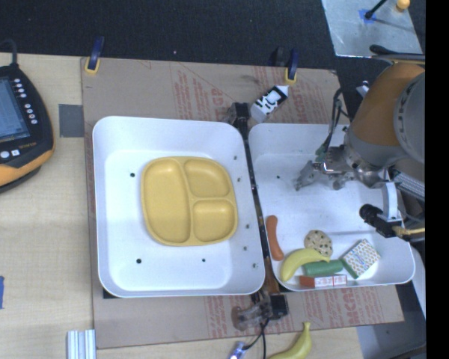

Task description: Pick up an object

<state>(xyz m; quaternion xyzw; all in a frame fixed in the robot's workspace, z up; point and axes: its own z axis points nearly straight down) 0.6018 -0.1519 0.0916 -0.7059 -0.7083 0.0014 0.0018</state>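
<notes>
Arm: grey with an orange band, reaching in from the right over the upper part of the right bin (263, 144).
Gripper (323, 174): low over bare bin floor, fingers spread apart, nothing between them; no object is held.
Pick candidates: all gathered along the near edge of the right bin, well apart from the gripper.
Banana (301, 261): yellow, curved, lying flat, touching the items beside it.
Cookie (318, 241): round, speckled, just above the banana.
Sausage (272, 237): orange-red stick, lying close along the bin's left wall.
Green block (322, 268): short, lying against the banana's lower side.
Red bar (323, 280): flat, hard against the near wall.
Patterned box (361, 259): small, tilted, at the right end of the cluster.
Left bin (105, 200): holds a yellow divided tray (188, 200), centred.
Outside the bins: a second banana (295, 344) on the bench in front; a teach pendant (11, 129) at far left.
Judgement: the pick is not yet made; the gripper would need to travel toward the near edge. Crowding and wall contact there likely make a clean grasp hard; the cookie or the box look most separable.
</notes>
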